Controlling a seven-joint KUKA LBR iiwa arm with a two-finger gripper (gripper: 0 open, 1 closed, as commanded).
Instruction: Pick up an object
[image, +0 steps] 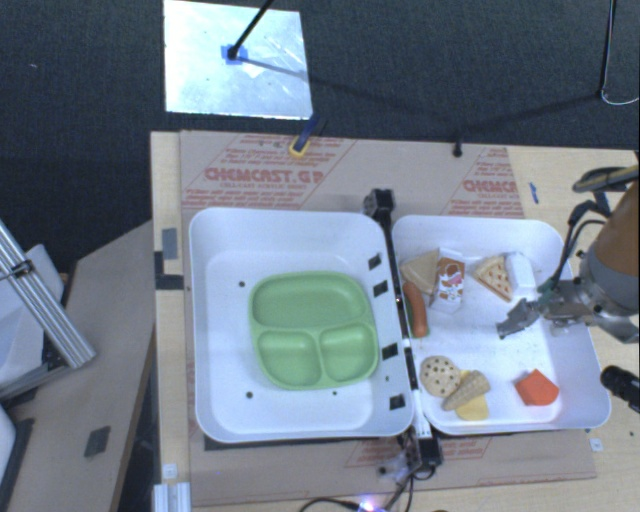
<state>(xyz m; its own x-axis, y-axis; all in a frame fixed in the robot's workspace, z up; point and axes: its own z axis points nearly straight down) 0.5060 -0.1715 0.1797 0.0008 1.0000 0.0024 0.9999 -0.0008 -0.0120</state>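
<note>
A green divided tray sits in the left bin.

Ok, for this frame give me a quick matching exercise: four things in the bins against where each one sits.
Things:
1. green tray
2. orange block
3. cookie
4. hot dog

Places:
A. near right corner of the right bin
B. along the right bin's left wall
C. middle of the left bin
D. near left part of the right bin, beside the yellow pieces

Pairs: 1-C, 2-A, 3-D, 4-B
</note>
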